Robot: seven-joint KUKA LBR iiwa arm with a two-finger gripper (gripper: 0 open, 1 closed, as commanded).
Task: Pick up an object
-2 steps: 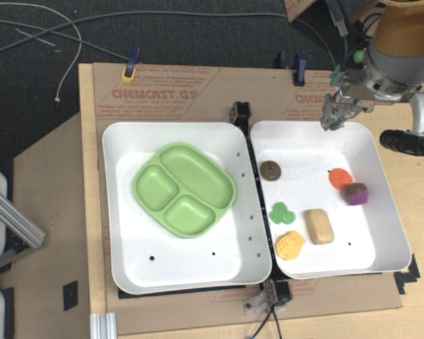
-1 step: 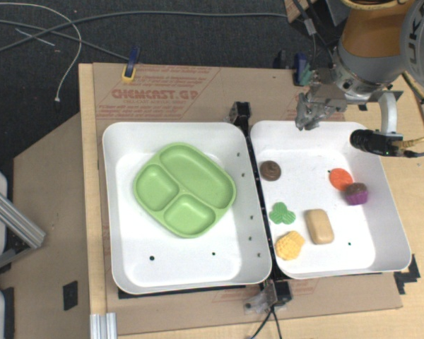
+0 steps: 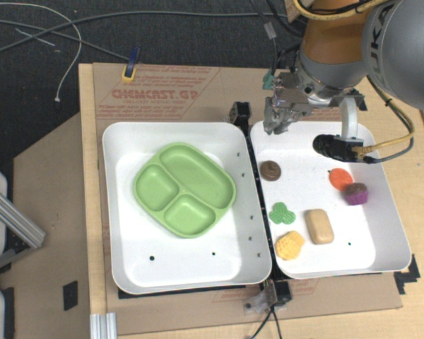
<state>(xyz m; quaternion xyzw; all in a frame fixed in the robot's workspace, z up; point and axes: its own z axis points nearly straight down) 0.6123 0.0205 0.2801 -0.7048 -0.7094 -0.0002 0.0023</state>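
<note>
The right bin [image 3: 381,253] holds several small items: a brown round piece [image 3: 270,170], a green clover-shaped piece [image 3: 281,213], a yellow bumpy piece [image 3: 290,245], a tan bread-like block [image 3: 319,226], an orange piece [image 3: 340,178] and a purple piece [image 3: 355,193]. My gripper [image 3: 277,123] hangs over the bin's far left corner, above and behind the brown piece. Nothing shows between its fingers. A green divided plate [image 3: 184,189] lies in the left bin [image 3: 124,260].
Both bins rest on a cardboard sheet [image 3: 155,90]. A black clip [image 3: 239,111] sits at the far end of the seam between them. A black handle-like part [image 3: 336,147] juts over the right bin's far side. Cables trail across the dark floor behind.
</note>
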